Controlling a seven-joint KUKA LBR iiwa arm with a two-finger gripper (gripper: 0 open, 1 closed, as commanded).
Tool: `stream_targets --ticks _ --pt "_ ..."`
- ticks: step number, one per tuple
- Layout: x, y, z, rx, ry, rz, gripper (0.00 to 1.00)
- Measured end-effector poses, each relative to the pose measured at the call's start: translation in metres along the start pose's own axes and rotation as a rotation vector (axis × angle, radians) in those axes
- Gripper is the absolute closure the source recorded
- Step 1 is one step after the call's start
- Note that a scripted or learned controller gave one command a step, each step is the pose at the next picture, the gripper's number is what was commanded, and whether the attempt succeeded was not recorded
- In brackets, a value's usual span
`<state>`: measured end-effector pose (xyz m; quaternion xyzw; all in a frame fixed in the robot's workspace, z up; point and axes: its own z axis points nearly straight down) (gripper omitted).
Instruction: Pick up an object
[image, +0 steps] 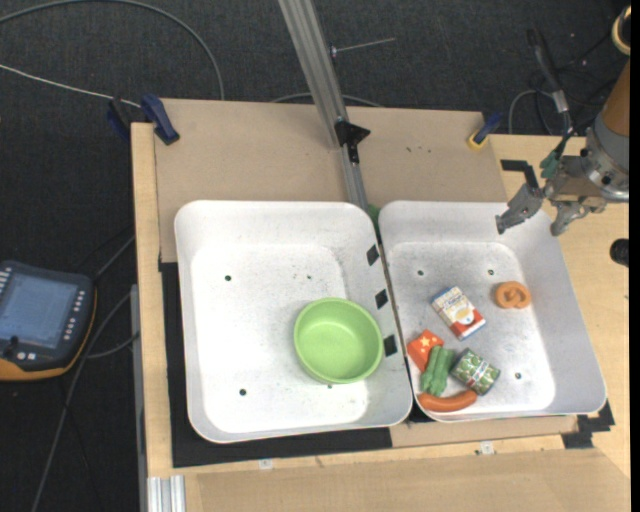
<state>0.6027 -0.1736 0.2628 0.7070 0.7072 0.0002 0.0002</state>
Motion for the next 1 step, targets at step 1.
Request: stream_targets --ticks 1 --pt "-0.0069 0.0064 0.0542 0.004 0.001 0.0 0.0"
